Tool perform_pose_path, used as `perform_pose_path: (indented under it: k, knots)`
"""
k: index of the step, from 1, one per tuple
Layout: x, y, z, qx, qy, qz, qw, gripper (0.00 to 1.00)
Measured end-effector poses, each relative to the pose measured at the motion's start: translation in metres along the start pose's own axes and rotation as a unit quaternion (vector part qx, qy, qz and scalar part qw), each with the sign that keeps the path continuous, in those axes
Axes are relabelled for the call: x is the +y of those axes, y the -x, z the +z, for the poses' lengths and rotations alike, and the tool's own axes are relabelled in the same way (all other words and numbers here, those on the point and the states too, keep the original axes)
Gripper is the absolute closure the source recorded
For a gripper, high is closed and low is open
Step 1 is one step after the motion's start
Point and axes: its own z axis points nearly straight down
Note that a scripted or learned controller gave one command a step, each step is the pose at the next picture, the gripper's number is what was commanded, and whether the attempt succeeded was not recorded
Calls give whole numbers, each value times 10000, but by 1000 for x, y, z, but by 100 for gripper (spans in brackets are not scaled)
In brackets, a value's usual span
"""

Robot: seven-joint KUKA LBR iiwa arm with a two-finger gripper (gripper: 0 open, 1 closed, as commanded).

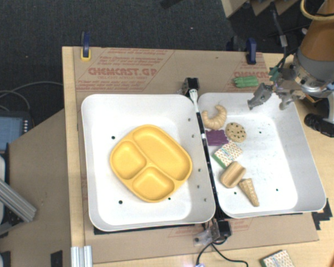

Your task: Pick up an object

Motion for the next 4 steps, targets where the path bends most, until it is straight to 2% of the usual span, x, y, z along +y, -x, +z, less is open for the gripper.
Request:
perform_pose_path:
  k: [1,2,3,4]
  knots:
    - [-4,-45,136,13,-24,-15,10000,0]
    - [0,-42,116,-10,43,-3,10000,100]
    - [-34,-53,81,9,-11,4,10000,100]
    - [-33,-53,83,6,-8,2,10000,0]
